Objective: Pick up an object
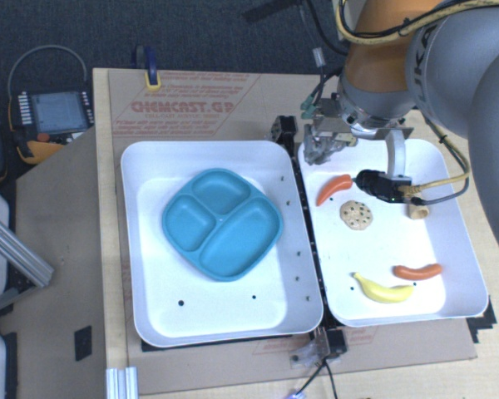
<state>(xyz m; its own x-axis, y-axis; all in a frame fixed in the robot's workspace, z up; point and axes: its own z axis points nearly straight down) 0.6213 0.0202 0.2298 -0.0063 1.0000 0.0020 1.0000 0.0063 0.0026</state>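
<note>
My gripper hangs over the far left corner of the right bin, close to the wall between the two bins. Just in front of it lies a small orange carrot, apart from the gripper. A round chocolate-chip cookie rests a little nearer the front. Toward the front of the same bin sit a red-orange sausage and a yellow banana. I see nothing held in the gripper.
A blue divided plate lies in the middle of the left bin. Both bins stand on a cardboard sheet. The grey arm with its orange band looms over the right bin's far edge.
</note>
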